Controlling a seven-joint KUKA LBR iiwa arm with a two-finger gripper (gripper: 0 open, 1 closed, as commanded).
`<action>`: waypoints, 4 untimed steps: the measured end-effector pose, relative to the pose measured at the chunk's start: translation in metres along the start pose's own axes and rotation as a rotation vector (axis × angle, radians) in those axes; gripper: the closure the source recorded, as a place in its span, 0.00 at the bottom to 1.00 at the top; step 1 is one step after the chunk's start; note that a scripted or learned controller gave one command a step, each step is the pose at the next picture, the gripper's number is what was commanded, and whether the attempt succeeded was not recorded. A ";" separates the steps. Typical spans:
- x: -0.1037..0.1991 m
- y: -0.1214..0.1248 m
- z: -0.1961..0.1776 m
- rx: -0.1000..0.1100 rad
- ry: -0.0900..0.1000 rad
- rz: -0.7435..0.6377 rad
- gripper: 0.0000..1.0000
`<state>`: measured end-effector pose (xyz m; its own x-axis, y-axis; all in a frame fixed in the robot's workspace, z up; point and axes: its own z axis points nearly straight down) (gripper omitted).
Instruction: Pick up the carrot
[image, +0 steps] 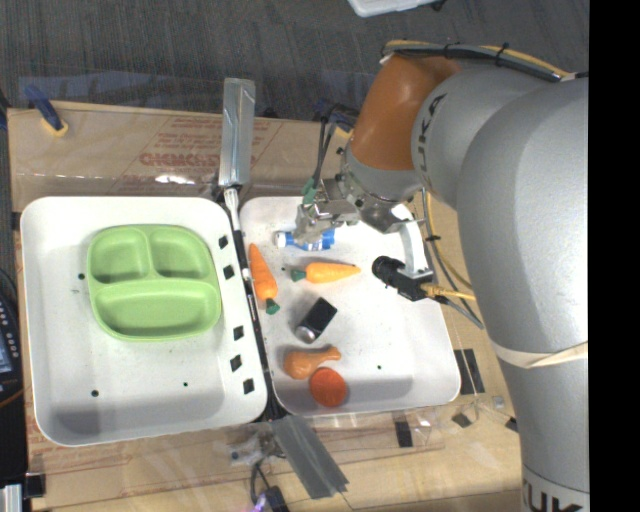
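From the camera view above the bench, two carrots lie in the right bin. One carrot rests near the middle of the bin, pointing its thin end to the right; the second carrot lies along the left wall, close to the divider, its green stub toward the front. Both look like toy food: bright orange, smooth, tapered, with a small dark green end. I judge them light, stiff and a little slippery, so a hold across the thick part, at right angles to the long axis, should serve best; the thin tip would likely slide out.

The gripper hangs over the far part of the right bin, just above a small blue thing, and near the middle carrot but apart from it. Whether its pincer is spread or closed I cannot tell, and nothing is seen held in it.

Also in that bin are a black block, a drumstick and a red ball. The left bin holds a green divided plate.
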<state>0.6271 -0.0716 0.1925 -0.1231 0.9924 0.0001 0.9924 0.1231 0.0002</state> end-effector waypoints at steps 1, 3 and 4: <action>0.000 0.000 0.000 0.001 0.000 0.000 0.00; -0.061 -0.038 0.085 0.007 0.001 0.130 1.00; -0.040 -0.003 -0.006 0.000 0.000 0.173 1.00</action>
